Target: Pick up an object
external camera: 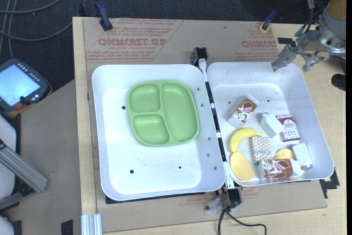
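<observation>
Gripper (297, 58) open; banana (242, 137) lying crosswise.

Two shallow white plastic bins: the left bin (110, 173) and the right bin (313, 113). One light green moulded tray (163, 113) with three compartments. One curved yellow toy banana (242, 137). One pale yellow oval toy piece (242, 167). Several small printed cartons (243, 110) are grouped together; overlap prevents an exact count. Two blue clamps (103, 15) at the bench's far edge.

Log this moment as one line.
pincer: open, nothing held, above right bin's far corner | banana: in right bin | green tray: in left bin
</observation>
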Motion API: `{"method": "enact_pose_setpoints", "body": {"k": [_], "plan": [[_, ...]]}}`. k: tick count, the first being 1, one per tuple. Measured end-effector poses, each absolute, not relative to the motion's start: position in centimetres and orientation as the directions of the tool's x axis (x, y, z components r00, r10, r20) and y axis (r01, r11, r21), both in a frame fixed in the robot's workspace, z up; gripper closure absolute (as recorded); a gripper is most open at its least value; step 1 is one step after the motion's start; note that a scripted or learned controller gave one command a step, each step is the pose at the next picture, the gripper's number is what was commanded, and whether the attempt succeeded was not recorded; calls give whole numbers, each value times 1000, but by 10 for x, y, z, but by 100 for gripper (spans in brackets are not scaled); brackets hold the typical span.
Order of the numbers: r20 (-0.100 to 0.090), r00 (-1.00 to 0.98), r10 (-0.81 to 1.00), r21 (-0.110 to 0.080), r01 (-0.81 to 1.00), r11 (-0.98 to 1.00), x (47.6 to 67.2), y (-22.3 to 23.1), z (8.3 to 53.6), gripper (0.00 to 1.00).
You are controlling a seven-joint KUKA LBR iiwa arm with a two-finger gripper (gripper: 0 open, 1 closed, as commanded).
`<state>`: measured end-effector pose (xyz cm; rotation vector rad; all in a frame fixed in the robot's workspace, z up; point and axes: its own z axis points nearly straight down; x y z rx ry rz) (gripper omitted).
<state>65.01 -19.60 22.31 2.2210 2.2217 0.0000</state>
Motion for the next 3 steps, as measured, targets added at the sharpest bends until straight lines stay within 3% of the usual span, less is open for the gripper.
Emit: {"method": "enact_pose_setpoints", "body": {"k": [1, 2, 3], "plan": [[-2, 1, 1000, 13, 1000, 0, 600, -141, 104, 0], [-9, 3, 1000, 27, 1000, -3, 597, -127, 101, 0], [0, -1, 1000, 2, 1000, 1, 592, -98, 85, 0]]}}
